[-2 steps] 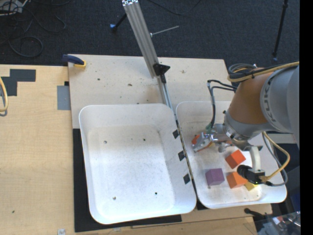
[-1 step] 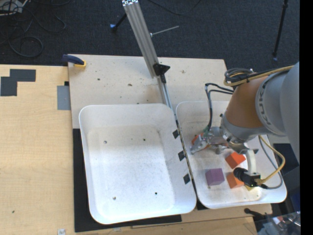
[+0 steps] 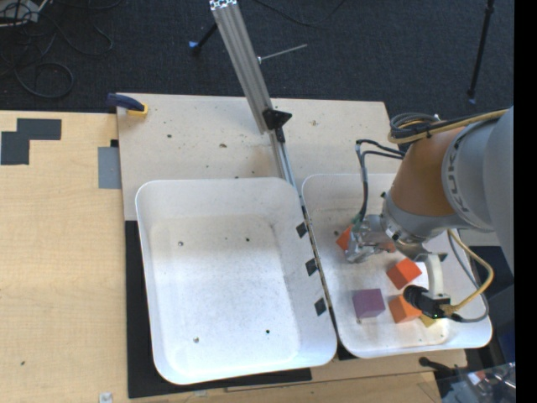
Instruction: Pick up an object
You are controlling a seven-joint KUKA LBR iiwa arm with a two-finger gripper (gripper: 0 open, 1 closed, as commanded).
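Gripper [image 3: 362, 248] is reaching into the right bin [image 3: 470, 336] beside orange blocks [image 3: 404, 273] and a purple block [image 3: 367, 303]; its grip state cannot be told.

orange block [image 3: 343, 239] half hidden by arm [image 3: 436, 183]

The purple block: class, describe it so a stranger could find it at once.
Start at the right-hand white bin, where the grey arm reaches in. Near its front edge lies the purple block, left of two orange blocks. It is the one purple piece among orange ones.
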